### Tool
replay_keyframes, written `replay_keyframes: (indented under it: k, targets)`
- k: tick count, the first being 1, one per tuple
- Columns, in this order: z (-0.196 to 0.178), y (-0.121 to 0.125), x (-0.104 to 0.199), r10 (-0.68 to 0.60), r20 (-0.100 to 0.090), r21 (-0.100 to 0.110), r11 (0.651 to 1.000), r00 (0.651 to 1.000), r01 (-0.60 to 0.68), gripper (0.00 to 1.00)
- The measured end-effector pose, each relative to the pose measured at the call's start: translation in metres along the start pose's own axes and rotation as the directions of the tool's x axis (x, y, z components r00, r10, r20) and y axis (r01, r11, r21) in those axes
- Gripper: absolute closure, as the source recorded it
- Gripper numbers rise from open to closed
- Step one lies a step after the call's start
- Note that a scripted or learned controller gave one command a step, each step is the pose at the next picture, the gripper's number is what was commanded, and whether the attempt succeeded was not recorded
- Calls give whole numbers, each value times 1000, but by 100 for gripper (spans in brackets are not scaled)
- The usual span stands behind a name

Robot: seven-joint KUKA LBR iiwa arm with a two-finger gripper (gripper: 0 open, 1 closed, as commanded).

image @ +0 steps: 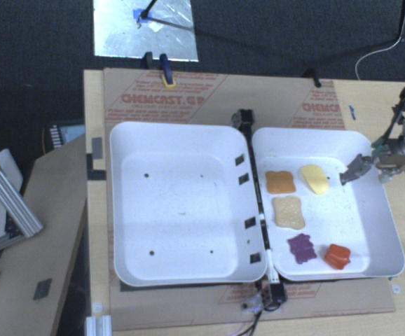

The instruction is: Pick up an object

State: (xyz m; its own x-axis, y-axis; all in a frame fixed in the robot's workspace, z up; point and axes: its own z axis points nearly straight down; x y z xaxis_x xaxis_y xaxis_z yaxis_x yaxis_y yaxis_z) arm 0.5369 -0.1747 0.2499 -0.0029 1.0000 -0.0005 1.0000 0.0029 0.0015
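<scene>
Gripper point(347, 173) hangs over right bin's point(381, 219) 2 o'clock area, nothing between its tips; open or closed, can't tell. Nearest target: yellow piece point(315, 179), just at its 9 o'clock, apart from it. Orange slab point(280, 182) further at 9, tan slab point(289, 212) at 8, purple piece point(301, 248) and red piece point(337, 256) toward 6–7. All look like light toy food, likely foamy or smooth plastic; flat slabs hard to pinch. Take yellow across its narrow width. Bin floor at 5 o'clock gives room; rim close at 3.
</scene>
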Motion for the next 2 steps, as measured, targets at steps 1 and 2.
replay_keyframes:
  k: [1, 2]
  targets:
    - [-176, 75, -8, -5, 8, -23, 1000, 1000, 5, 0]
    - [-295, 4, -26, 5, 6, -17, 1000, 1000, -5, 0]
